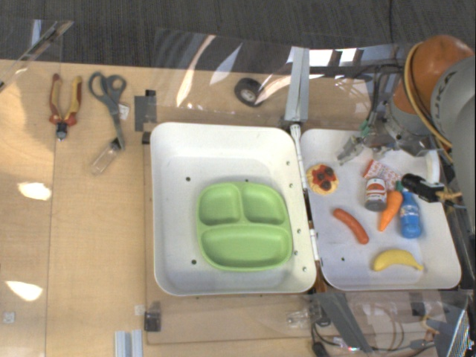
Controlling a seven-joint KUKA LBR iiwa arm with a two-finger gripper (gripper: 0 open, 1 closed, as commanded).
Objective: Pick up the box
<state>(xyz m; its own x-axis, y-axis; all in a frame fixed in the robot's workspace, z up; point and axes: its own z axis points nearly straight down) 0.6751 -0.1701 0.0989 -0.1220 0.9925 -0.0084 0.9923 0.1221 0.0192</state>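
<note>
The grey arm (439,80) with its orange band enters at the upper right and bends down over the far edge of the right bin (446,274). Its gripper (364,141) hangs above that bin's far left part, metal fingers splayed apart and holding nothing. The box (381,174), red and white, lies just below and right of the gripper, its long axis tilted from the bin's far left toward its near right. Next to the box are a small can (375,196), a carrot (390,209) and a blue bottle (410,219).
</note>
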